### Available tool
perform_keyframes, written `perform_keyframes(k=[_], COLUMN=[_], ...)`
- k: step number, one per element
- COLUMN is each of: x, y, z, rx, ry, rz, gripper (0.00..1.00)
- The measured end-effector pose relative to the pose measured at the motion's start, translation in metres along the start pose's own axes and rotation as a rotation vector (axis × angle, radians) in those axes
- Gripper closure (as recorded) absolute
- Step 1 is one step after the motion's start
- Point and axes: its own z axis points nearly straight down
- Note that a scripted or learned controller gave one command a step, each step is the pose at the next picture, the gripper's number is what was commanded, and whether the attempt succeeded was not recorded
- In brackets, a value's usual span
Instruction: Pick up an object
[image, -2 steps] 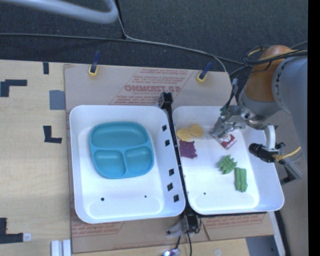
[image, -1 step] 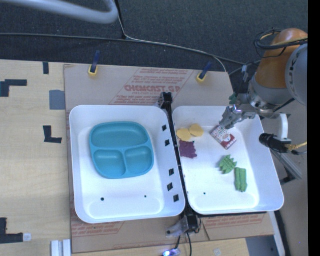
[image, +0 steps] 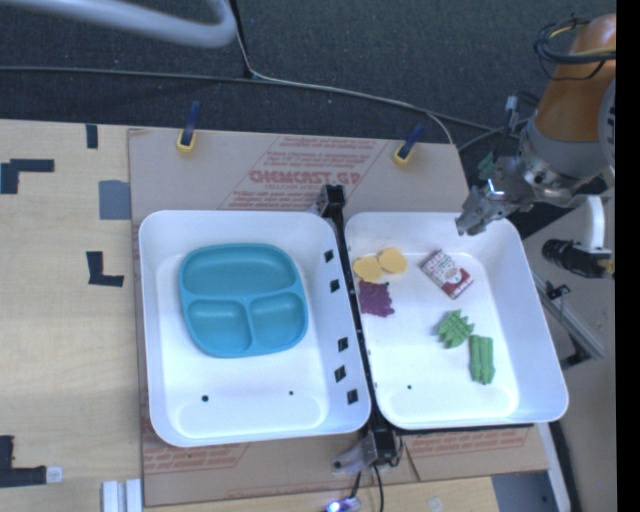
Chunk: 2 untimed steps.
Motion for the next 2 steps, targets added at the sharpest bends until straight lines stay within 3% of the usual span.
perform_keyframes(k=[2], x=[0.097], y=[-0.01], z=[0.028], rx=[0.009], ry=[0.002], rz=[-0.003], gripper=[1.0])
